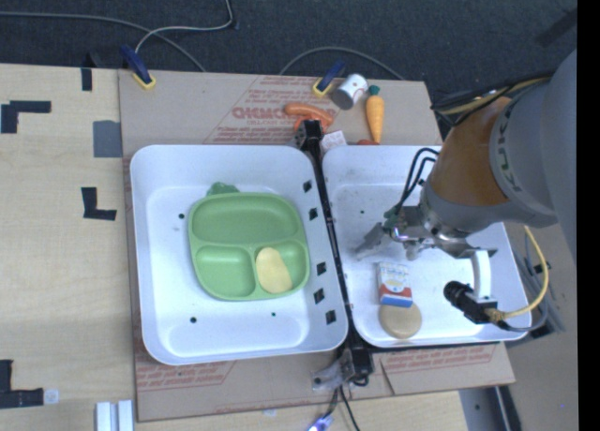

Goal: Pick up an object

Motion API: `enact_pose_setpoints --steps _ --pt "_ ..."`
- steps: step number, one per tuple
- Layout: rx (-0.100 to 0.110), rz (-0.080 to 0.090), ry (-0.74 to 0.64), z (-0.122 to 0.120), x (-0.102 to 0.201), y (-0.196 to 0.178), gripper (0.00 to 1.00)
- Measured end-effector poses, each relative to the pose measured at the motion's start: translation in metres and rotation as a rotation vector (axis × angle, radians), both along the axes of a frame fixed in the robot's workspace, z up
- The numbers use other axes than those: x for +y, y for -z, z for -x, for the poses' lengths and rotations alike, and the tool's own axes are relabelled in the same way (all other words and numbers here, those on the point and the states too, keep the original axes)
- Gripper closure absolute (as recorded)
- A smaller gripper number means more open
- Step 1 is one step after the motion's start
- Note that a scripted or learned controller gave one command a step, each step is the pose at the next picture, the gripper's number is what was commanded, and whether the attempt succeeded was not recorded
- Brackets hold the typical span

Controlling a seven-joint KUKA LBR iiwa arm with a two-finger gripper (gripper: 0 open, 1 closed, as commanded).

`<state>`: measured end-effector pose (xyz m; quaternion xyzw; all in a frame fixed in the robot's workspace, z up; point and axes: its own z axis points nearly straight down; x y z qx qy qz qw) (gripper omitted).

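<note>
Hovering with pincer (pixel 380 237) spread wide and empty, still needing to drop onto the small carton (pixel 395 286) just below-right.

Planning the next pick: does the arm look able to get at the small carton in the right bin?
Probably yes. The carton lies uncovered just below the hand, though a tan round piece touches its lower end.

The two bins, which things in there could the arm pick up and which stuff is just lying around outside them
Candidates to pick:
small carton and tan round piece, right bin
yellow piece on green divided plate, left bin

Lying about behind the bins:
toy carrot
white cup
blue clamps
</note>
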<state>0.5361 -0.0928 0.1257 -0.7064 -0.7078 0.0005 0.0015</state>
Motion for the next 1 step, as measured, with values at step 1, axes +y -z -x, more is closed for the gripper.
enact_pose_setpoints --steps 1 --pt "0.0 0.0 0.002 0.0363 -0.0034 0.0179 0.0"
